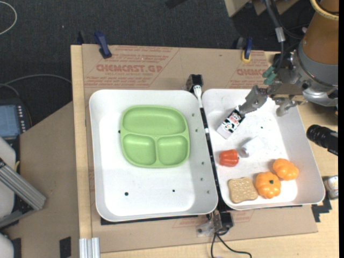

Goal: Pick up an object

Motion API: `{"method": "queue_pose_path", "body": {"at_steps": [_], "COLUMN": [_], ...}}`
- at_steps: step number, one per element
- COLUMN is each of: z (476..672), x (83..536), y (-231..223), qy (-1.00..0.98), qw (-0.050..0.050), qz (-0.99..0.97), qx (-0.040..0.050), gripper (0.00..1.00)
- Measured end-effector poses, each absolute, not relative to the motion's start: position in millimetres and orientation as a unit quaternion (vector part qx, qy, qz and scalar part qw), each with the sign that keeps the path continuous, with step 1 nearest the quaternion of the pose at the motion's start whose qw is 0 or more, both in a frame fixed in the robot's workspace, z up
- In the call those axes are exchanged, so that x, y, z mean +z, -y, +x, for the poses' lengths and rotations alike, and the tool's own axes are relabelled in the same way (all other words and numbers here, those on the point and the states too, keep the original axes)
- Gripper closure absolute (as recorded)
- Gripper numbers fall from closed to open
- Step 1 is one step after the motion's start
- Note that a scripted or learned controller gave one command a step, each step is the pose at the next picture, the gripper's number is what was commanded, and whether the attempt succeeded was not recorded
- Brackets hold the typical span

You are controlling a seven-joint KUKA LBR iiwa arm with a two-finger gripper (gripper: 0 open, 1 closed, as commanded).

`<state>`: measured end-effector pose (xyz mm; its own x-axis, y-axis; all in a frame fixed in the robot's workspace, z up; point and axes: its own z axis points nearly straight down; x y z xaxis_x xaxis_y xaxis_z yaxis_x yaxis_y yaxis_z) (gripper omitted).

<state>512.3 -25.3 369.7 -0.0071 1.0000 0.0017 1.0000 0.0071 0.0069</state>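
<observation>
My gripper reaches down into the back of the right bin from the upper right. A small white carton with black cow spots hangs tilted from its fingertips, and the fingers are shut on the carton's top end. A grey shadow lies on the bin floor below and to the right of the carton, so the carton is off the floor.
In the right bin's front half lie a red pepper, a tan cracker-like slice and two orange pumpkins. The left bin holds a green divided plate.
</observation>
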Motion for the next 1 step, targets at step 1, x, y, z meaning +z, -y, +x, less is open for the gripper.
{"method": "queue_pose_path", "body": {"at_steps": [1], "z": [515.1], "x": [375.7], "y": [28.7], "qy": [-0.708], "qw": [0.002], "qz": [0.707], "qx": [0.0015], "gripper": [1.00]}}
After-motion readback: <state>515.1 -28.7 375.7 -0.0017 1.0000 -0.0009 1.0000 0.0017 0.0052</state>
